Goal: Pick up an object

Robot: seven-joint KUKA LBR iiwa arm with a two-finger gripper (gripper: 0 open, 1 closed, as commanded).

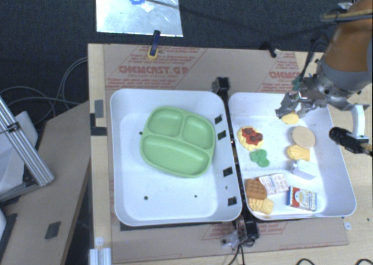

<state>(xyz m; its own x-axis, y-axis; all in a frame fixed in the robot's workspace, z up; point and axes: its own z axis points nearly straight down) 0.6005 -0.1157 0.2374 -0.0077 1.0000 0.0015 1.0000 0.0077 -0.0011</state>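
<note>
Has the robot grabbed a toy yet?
Not yet, as far as I can see. The gripper has reached the right bin and sits just above a small yellow toy food piece. Nothing looks lifted. The other toys lie in the bin, and the green divided plate sits in the left bin. Grabbing and lifting remain.

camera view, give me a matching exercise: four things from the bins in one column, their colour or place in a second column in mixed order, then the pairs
Things
1. divided plate
2. pizza toy
3. small carton
4. waffle piece

Descriptions
A. brown, near the front edge of the right bin
B. green, in the left bin
C. red topping on yellow, right bin beside the divider
D. white with red and blue, front of the right bin

Pairs: 1-B, 2-C, 3-D, 4-A
</note>
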